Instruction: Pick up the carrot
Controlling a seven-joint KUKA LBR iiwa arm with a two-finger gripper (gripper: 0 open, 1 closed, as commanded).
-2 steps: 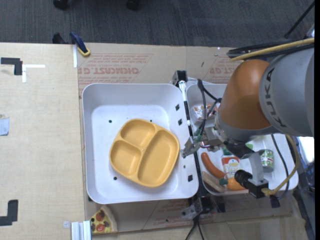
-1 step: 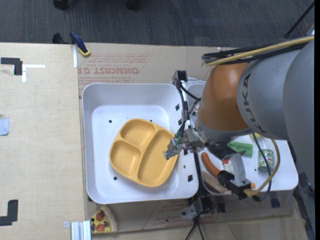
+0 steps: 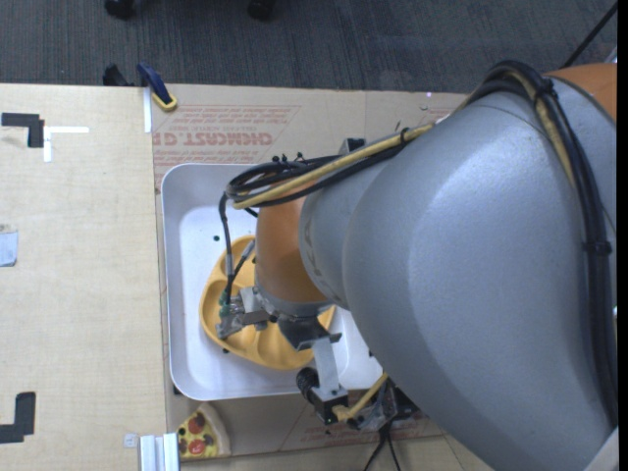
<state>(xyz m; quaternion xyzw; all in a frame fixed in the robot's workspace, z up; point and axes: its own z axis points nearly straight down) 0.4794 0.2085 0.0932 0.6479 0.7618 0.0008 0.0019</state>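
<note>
We are reaching in from the right with our big grey arm (image 3: 461,263), orange-banded wrist (image 3: 280,248) angling down and left, black and yellow cables (image 3: 294,170) looping over it, hand (image 3: 240,317) pointing downward, fingers hidden.

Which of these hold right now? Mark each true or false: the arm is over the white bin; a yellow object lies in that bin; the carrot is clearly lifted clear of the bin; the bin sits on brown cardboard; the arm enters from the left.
1. The arm reaches over the white bin. True.
2. A yellow object lies in that bin, under the wrist. True.
3. The carrot is clearly lifted clear of the bin. False: no carrot can be made out; the arm covers much of the bin.
4. The bin sits on brown cardboard. True.
5. The arm enters from the left. False: it comes in from the right.
6. The floor above the bench is white tile. False: it is dark grey carpet.
</note>
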